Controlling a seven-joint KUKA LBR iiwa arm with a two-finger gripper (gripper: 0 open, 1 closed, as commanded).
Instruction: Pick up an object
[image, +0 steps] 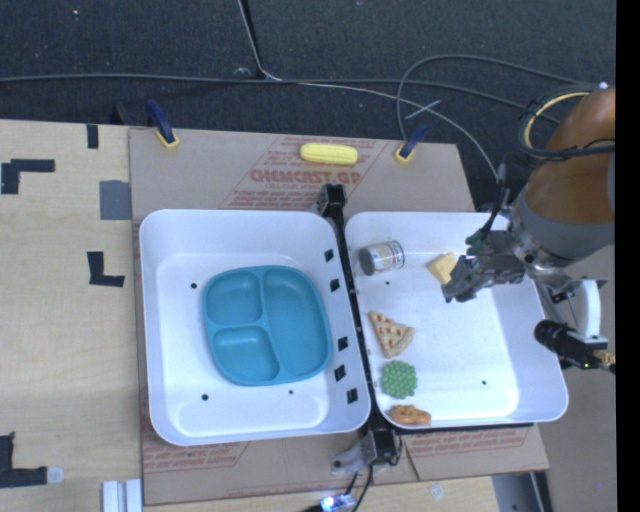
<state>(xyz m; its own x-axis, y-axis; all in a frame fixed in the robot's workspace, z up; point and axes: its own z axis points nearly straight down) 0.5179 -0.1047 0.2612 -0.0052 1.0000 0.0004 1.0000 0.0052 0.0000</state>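
Yellow block (441, 267): a small yellow piece in the right bin, near the far right part, just beside the pincer.
Pincer (462, 285): dark, low over the right bin, right next to the yellow block. I cannot tell how it is set or if it grips anything.
Arm (565, 200): grey with an orange top, coming in from the right side.
Can (381, 257): a small silver can with a dark end, lying on its side in the right bin, near the wall between the bins.
Pizza slice (390, 332): a toy slice, tan with red dots, in the middle left of the right bin.
Green thing (399, 379): round and bumpy, just below the pizza slice.
Orange thing (410, 414): a small brown-orange piece at the near edge of the right bin, just below the green thing.
Right bin (500, 390): white and shallow, touching the left bin.
Left bin (170, 300): white and shallow.
Blue plate (266, 324): a blue plate with three parts, lying flat in the middle of the left bin.
Corn (328, 153): a yellow toy corn lying on the cardboard behind the bins.
Cardboard (230, 170): a brown sheet under both bins, held by two clamps at the back.
Counter (50, 330): light wood with dark tape marks.
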